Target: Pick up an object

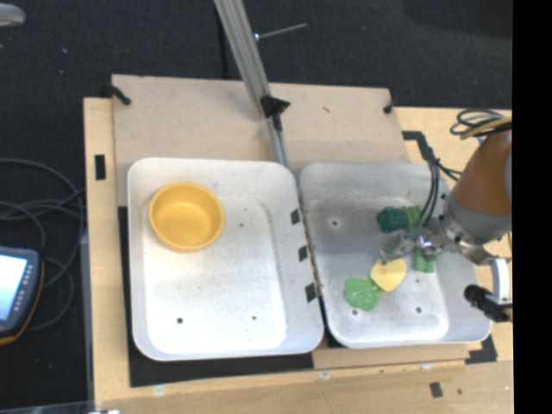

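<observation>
Insp. note, remote op. I see the arm (pixel 483 188) in from the right, orange band showing above the wrist, reaching down into the right bin (pixel 345 197). The gripper (pixel 412 247) is low over that bin's right-centre, among the objects. I can't tell if it's released or clenched; the tip is too small and cluttered w/ cables and bracket to read. I see nothing plainly between it, so no grasp confirmed.

Objs in the right bin: a dark green object (pixel 393 219) on the far side of the gripper, just beside it, poss. touching. A yellow object (pixel 389 274) on the near-left of the gripper, very close; contact not readable. A light green object (pixel 362 293) touching or just beside the yellow one, on its near-left. A small green piece (pixel 423 260) sits right by the gripper's near side; can't tell what it is.

Left bin (pixel 216 317): one yellow bowl (pixel 186 216), upright, open side up, in the far-left part, well apart from the arm.

Other: metal pole (pixel 250 67) runs from the far edge down to the gap between the bins. Handheld screen unit (pixel 15 287) w/ cables at the left edge, off the bench.
</observation>
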Robot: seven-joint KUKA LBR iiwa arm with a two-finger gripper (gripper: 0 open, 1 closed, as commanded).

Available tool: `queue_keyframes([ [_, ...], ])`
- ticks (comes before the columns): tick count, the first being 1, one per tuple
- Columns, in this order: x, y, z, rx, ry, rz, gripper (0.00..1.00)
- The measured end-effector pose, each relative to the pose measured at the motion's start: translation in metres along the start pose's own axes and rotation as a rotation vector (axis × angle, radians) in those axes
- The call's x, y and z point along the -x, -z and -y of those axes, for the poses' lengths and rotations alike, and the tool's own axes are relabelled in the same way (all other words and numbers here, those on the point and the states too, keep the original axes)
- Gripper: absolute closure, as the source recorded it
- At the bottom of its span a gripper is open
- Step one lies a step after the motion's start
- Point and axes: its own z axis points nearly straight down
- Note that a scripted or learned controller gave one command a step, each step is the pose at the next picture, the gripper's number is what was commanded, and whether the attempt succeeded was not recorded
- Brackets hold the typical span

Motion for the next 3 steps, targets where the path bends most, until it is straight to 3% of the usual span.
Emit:
queue_keyframes([
  [1,0.002,0.013,-0.001,0.006,-0.004,0.000,1.00],
  [3,0.001,0.128,-0.012,0.000,0.002,-0.001,1.00],
])
